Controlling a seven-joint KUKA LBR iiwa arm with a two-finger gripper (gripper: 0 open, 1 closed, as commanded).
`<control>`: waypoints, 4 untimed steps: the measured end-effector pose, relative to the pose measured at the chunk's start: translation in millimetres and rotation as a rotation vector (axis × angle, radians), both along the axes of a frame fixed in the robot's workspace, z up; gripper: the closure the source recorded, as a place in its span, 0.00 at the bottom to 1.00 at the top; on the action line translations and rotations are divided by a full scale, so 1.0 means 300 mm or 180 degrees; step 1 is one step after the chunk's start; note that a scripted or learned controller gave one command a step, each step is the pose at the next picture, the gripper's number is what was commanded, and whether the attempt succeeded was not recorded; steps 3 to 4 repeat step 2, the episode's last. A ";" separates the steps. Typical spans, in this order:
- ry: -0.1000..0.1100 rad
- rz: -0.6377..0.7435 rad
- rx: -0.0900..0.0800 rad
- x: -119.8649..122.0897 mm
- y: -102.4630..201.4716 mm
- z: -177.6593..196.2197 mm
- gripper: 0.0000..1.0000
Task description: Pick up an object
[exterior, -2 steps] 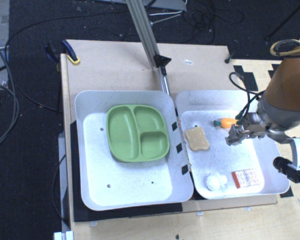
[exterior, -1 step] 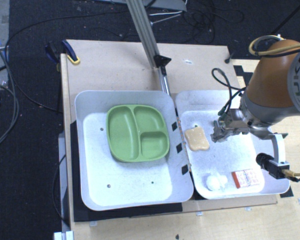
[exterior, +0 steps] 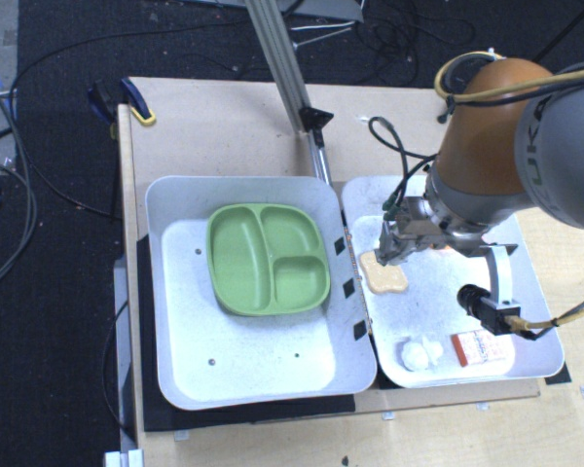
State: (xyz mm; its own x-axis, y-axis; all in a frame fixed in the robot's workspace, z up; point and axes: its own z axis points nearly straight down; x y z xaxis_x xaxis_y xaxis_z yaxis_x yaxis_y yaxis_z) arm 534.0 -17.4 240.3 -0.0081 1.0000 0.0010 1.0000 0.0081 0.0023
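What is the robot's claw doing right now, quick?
Claw: down over the tan toast-shaped piece in the right bin; open or closed cannot be told.

The arm [exterior: 526,134] reaches in from the right, its grey body bulking large, the orange band bright above the wrist [exterior: 448,212]. The wrist bends down and to the left, and the gripper [exterior: 387,249] hangs low at its end, pointing downward. A black cable loops up behind the wrist. Fingers too dark to read.
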 end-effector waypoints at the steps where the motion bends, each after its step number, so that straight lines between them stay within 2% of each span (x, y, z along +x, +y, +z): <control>1: 0.0008 -0.0004 -0.0001 0.029 0.176 -0.043 1.00; 2: 0.0002 -0.0004 -0.0002 0.075 0.317 -0.051 1.00; 4: 0.0002 -0.0004 -0.0002 0.075 0.317 -0.051 1.00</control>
